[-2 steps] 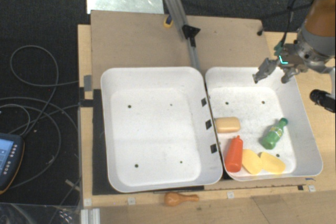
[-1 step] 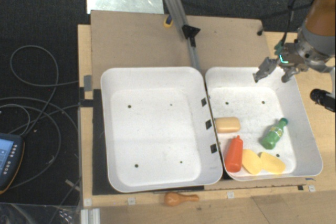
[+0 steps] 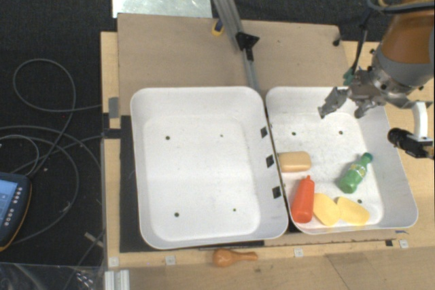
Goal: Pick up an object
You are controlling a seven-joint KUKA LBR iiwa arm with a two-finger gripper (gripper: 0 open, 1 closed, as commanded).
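While hanging above the far half of the right bin, gripper: fingers spread wide, nothing between them, not yet down among the goods.

Stock for picking, all crowded toward the near end of the right bin:
- tan block, close against the wall shared with the left bin.
- green bottle, lying tilted, apart from the rest.
- red bottle, lying against the same shared wall, touching or nearly touching a yellow piece.
- second yellow piece, just beside the first, near the front rim.

Likely faults, as judged:
- Closing on bare floor if lowered straight down from the present spot; nothing beneath the fingers.
- Finger striking the shared wall if sent for the tan block or red bottle; little room on that side for an outer finger.
- Pinching two items at once, or nudging one off, in the red-and-yellow cluster.
- Green bottle rolling or squirting out if gripped across its rounded body off-centre.

Room and edges:
- Far half of the right bin bare; free for approach and turning.
- Green bottle with open floor on all sides; probably the easiest target.
- Right rim close to the arm's side; front rim close behind the yellow pieces.
- Left bin bare white floor, spare room for a swing.
- Brown item on the bench in front of the bins, outside both.
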